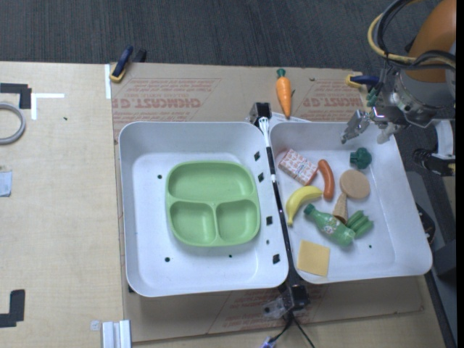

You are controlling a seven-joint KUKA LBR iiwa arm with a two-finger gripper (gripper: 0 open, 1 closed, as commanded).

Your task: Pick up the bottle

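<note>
Lying on side in right bin (406,194): green bottle (330,225), pale label.

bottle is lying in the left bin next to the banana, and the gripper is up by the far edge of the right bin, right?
Not quite: the bottle lies in the right bin, not the left one. The camera view shows it on its side next to the banana, as you said, and the gripper is up by that bin's far edge.
</note>
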